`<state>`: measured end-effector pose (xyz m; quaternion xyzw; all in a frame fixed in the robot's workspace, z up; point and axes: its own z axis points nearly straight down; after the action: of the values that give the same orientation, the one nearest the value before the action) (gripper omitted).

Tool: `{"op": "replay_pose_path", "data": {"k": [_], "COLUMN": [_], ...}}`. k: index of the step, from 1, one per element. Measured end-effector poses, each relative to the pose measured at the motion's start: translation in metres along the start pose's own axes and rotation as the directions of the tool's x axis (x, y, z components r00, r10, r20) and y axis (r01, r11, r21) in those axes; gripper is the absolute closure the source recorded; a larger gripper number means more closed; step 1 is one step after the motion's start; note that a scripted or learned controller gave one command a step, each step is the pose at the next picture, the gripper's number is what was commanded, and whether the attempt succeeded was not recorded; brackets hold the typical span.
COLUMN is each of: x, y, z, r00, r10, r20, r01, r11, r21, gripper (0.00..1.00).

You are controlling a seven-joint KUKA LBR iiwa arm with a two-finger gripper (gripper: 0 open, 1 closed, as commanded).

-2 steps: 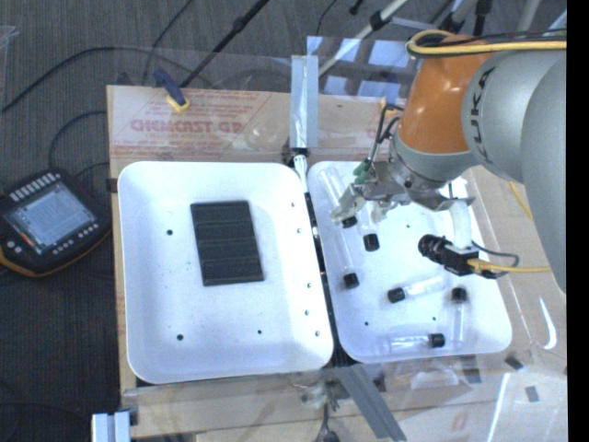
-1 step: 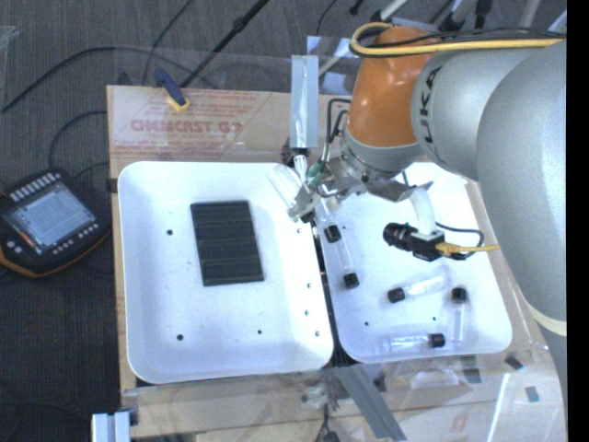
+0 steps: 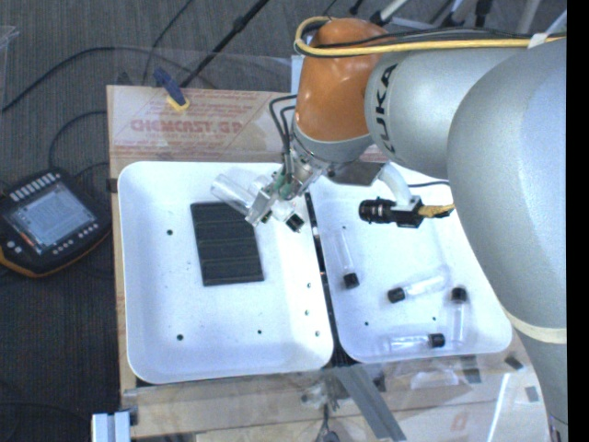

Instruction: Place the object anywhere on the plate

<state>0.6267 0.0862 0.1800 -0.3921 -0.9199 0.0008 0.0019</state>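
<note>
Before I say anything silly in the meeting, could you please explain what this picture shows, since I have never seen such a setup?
This is one photo from a camera fixed above a bench, looking down at a slant. The big grey and orange shape is a robot arm reaching in from the right. At its tip is the gripper, which sits over the left bin. A clear tube with a dark cap lies at the fingers, but I cannot tell whether they grip it. The dark ribbed rectangle in that bin is the plate. The right bin holds several more clear capped tubes. The box with a screen on the floor at left looks like the arm's control pad.
</note>
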Motion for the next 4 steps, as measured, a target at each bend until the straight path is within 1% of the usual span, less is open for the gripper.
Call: {"op": "replay_pose_path", "data": {"k": [1, 2, 3, 4], "x": [0.051, 0.125, 0.122, 0.123], "y": [0.089, 0.067, 0.085, 0.086], "z": [-0.039, 0.027, -0.092, -0.098], "r00": [0.960, 0.887, 0.809, 0.808], "r10": [-0.279, -0.461, -0.588, -0.589], "r20": [0.003, 0.002, 0.004, 0.000], "r01": [0.279, 0.461, 0.588, 0.589], "r11": [0.960, 0.887, 0.809, 0.808], "r21": [-0.002, 0.013, 0.000, -0.002], "gripper": [1.00, 1.00, 1.00, 1.00]}}
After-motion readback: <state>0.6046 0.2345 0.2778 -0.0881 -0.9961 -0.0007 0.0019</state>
